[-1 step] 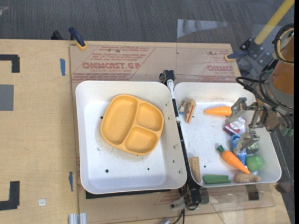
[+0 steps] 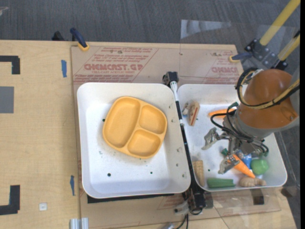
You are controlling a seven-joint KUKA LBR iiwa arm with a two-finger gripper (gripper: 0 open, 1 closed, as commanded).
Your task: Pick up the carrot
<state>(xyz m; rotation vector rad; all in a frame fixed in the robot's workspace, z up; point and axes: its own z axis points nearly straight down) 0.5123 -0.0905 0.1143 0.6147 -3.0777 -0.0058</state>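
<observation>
Carrot first: a small orange toy carrot (image 2: 243, 166) lies in the near right part of the right white bin (image 2: 202, 128), partly covered by the metal two-finger gripper (image 2: 232, 160). One fingertip touches or overlaps its left end; whether the carrot sits between the fingers cannot be told, nor whether they are apart or together. Just right of the carrot is a round green ball-like item (image 2: 259, 166), and nearer lie a beige lumpy piece (image 2: 249, 181) and a flat green stick-shaped item (image 2: 220, 182). A pale corn-like cob (image 2: 198, 171) rests against the bin's left wall, and a brown-and-orange hot-dog-shaped toy (image 2: 192, 112) lies in its far left corner. The left white bin (image 2: 90, 166) holds a yellow three-compartment plastic plate (image 2: 135, 127).
</observation>
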